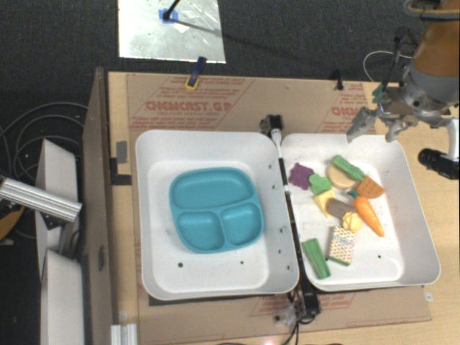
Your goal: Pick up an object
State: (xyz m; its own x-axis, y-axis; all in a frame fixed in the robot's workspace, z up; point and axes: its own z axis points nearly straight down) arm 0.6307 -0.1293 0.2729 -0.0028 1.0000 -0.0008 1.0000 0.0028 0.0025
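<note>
The gripper (pixel 379 124) hangs above the far rim of the right bin (pixel 420 264) with its 2 fingers spread apart and nothing between them. The candidates all lie in that bin: a carrot (pixel 371 215), a purple toy (pixel 301 174), a green block (pixel 315 258) and a small patterned box (pixel 343 246), while the left bin (pixel 154 264) holds a teal divided tray (pixel 215 208). The likely trouble is crowding, since the toys around the carrot touch one another, so a descent there could wedge a finger onto a neighbour or nudge the pile aside and close on air.

One fixed camera is looking down on the bench (pixel 237 95) at a slant from above, taking in both white bins (pixel 158 149) from fairly far off. The arm (pixel 435 49) is entering from the right edge
</note>
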